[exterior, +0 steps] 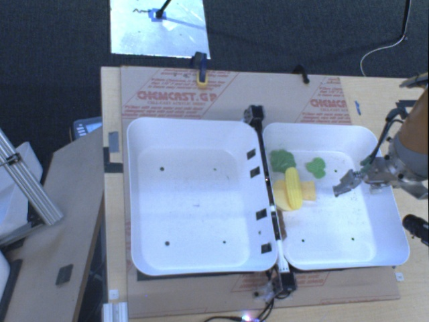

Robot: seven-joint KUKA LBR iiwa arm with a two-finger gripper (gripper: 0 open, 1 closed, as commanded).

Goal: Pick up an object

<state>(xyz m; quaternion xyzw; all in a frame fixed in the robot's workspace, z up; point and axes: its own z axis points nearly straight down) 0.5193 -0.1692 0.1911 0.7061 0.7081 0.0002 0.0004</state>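
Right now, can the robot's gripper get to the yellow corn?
Probably yes. The gripper hangs over the right bin, with bare white floor between it and the yellow corn. Nothing stands in its path.

Dark carpet (301,19) surrounds a wooden bench (362,89); a metal plate (157,19) lies beyond.

A single fixed camera looks down at a slant from above the worktop (322,89). It stands far enough back to take in both white bins (194,200), side by side.
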